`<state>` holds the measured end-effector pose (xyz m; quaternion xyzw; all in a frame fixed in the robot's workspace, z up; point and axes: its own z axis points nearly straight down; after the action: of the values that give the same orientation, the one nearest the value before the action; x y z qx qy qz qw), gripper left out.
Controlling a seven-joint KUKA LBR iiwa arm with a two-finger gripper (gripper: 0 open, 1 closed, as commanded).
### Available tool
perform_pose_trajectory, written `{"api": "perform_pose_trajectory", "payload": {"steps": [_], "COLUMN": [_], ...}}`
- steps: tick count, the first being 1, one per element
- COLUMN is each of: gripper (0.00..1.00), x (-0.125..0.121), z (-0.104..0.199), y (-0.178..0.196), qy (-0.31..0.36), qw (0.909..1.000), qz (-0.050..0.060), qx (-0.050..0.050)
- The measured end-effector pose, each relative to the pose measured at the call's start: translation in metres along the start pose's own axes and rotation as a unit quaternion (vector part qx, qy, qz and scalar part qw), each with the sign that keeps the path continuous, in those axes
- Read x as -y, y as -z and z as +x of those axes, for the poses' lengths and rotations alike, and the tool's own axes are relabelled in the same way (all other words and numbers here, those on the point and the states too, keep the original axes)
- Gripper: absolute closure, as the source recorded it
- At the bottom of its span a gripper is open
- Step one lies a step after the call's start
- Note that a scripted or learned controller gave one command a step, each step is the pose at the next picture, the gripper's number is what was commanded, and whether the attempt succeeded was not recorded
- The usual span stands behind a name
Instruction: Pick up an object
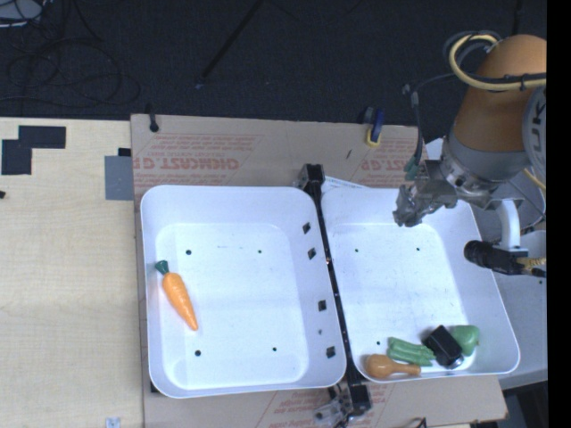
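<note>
An orange carrot (179, 299) with a green top lies at the left side of the left bin (227, 205). In the right bin (406, 283), near its front edge, sit an orange-tan pear-shaped piece (389, 366), a green vegetable piece (410, 351), a black block (442, 345) and a green rounded piece (466, 336), all close together. My gripper (407, 216) hangs over the back edge of the right bin, far from those things, with nothing visible between its fingers.
The two white bins meet at a black divider strip (323, 275) with clips. Brown cardboard (241, 154) lies under the bins. A pale wooden tabletop (62, 275) stretches to the left. Cables run across the dark floor behind.
</note>
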<state>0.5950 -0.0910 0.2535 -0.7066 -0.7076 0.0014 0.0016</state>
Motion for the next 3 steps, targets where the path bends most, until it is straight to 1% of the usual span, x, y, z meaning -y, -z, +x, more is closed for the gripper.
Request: {"api": "perform_pose_trajectory", "payload": {"steps": [1,2,3], "gripper": [1.0,1.0,1.0], "x": [0.025,0.099,0.051], "z": [-0.006,-0.033,-0.076], "y": [0.142,0.187,0.039], "qy": [0.0,-0.002,-0.002], "qw": [1.0,1.0,1.0], "qz": [-0.009,-0.003,0.006], "qx": [0.001,0.001,-0.001]}}
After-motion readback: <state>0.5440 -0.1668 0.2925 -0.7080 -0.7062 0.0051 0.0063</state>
